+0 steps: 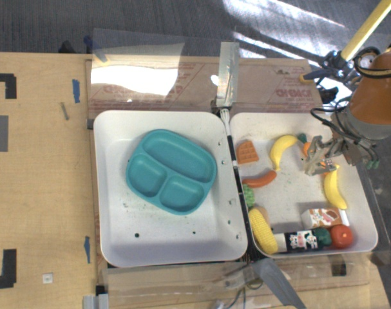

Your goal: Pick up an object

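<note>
Camera view: a teal divided plate (172, 171) is seen in the left bin (111, 237). In the right bin (369, 237), going rightward, lie a corn cob (263, 230), a sausage (261, 179), an orange wedge (247, 152) and a banana (282, 149). The gripper (319, 163) is set low just beside a second banana (335, 189) near the right edge; whether it is apart or together cannot be told. That banana is judged light, stiff and smooth-skinned, best taken across its narrow middle.
</note>
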`<control>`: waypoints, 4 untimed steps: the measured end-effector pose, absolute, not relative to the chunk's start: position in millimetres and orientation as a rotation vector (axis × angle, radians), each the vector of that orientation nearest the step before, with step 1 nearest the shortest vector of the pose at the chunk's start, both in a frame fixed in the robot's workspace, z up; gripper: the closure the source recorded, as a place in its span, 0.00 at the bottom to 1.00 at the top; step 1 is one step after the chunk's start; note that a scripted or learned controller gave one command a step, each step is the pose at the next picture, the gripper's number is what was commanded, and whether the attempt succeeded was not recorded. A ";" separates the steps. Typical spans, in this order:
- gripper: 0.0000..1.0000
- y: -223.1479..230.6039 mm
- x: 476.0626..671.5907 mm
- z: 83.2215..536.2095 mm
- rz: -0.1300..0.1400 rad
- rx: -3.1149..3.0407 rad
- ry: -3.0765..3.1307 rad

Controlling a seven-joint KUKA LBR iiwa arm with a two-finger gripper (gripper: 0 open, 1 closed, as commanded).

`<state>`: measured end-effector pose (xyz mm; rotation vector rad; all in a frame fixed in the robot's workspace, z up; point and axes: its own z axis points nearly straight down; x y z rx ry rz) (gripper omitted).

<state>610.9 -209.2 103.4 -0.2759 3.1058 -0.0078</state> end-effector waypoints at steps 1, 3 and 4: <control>1.00 -210.6 639.1 88.6 -0.002 -0.182 3.127; 0.00 -157.3 649.3 203.9 0.000 0.020 3.133; 0.00 -213.0 604.2 96.1 -0.002 0.117 3.129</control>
